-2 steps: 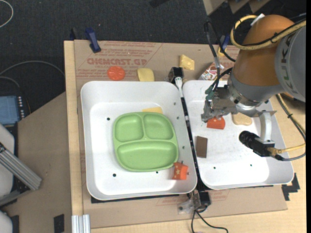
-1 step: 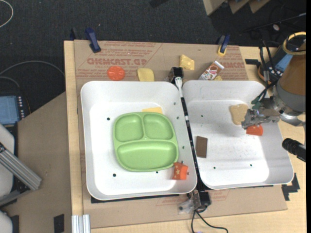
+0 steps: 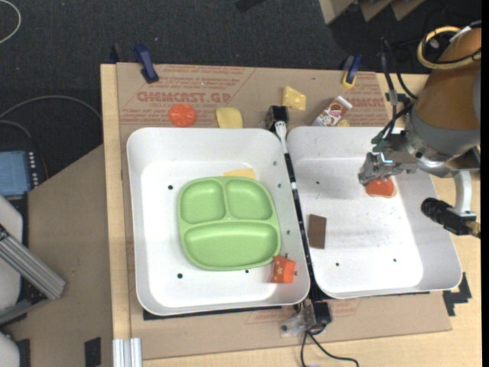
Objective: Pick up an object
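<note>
Sitting in the upper right part of the right shallow white bin (image 3: 428, 270), a small red-orange rounded object (image 3: 381, 187), glossy, partly covered from above by the gripper (image 3: 377, 170); object looks to be directly under the tool, touching or nearly so; cannot tell whether it is gripped or how the pincer is set, too blurred and too small; grey arm with orange band (image 3: 451, 75) reaches in from the right edge of the frame, wrist angled down-left into the bin; flat brown rectangular piece (image 3: 316, 231) lies near that bin's left wall, mid-frame; left shallow white bin (image 3: 145, 205) holds a green three-compartment plastic tray (image 3: 228, 222) at centre, a small orange block (image 3: 283, 269) at the tray's lower right corner, a pale yellow flat piece (image 3: 241, 173) just above the tray.
</note>
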`<state>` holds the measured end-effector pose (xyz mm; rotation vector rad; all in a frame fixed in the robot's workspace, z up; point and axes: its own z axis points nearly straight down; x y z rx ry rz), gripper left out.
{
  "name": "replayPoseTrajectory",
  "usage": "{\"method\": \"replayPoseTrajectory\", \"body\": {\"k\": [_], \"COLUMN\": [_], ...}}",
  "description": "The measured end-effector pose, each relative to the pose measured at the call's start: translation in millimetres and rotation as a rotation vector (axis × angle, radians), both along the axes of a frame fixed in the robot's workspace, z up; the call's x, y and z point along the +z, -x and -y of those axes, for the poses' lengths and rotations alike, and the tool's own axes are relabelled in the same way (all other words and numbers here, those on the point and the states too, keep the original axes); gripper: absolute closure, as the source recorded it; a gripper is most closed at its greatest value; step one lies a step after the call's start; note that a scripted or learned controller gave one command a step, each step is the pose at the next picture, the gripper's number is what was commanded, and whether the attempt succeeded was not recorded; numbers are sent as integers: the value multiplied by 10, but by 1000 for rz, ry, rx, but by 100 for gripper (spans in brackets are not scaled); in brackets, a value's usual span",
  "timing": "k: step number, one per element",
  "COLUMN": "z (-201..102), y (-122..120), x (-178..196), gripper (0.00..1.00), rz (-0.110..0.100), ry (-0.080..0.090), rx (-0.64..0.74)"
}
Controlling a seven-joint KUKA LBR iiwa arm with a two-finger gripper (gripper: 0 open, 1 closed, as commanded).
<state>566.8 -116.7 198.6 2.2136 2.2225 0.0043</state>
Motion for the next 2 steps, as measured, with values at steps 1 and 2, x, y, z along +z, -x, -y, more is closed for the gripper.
{"method": "replayPoseTrajectory", "body": {"k": [1,2], "z": [229,-522], "y": [361,204], "x": [199,322], "gripper": [100,100], "rz": [-8,-1], "ry": [-2,-3], "rx": [-7,4]}}
